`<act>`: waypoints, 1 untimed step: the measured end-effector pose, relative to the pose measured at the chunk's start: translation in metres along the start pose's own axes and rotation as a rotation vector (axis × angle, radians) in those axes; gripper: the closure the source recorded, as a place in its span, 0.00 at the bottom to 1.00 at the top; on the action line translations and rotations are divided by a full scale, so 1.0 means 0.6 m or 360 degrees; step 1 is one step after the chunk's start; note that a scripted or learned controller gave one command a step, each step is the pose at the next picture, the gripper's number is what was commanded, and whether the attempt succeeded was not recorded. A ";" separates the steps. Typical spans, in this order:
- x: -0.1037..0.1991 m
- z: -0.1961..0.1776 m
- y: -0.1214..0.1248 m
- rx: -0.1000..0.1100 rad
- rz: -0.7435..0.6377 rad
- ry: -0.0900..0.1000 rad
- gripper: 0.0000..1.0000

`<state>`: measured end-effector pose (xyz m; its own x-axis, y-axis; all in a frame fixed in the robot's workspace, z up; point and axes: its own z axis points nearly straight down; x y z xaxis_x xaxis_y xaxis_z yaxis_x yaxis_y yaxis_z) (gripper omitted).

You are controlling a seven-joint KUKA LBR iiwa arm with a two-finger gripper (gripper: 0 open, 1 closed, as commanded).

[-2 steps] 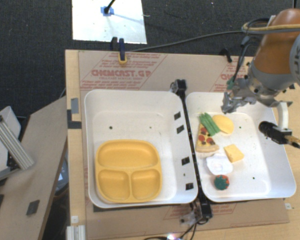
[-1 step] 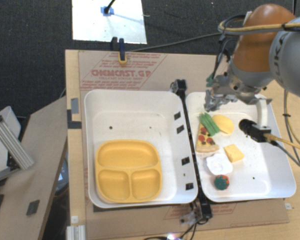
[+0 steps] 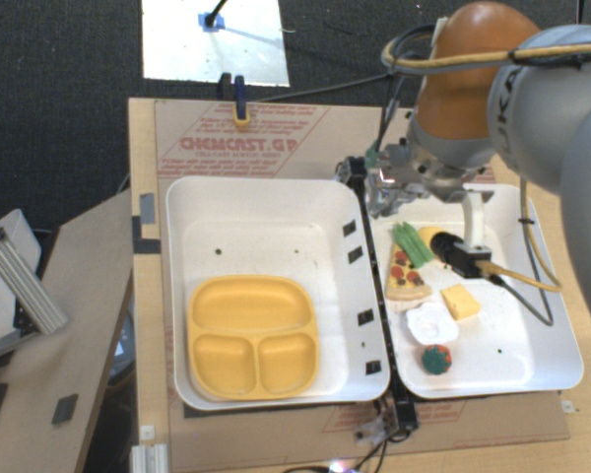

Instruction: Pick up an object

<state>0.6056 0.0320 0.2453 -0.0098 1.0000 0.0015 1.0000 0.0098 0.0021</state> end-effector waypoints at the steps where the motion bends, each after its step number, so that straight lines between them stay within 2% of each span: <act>1: 0.080 0.036 -0.007 0.0003 0.0004 -0.0002 1.00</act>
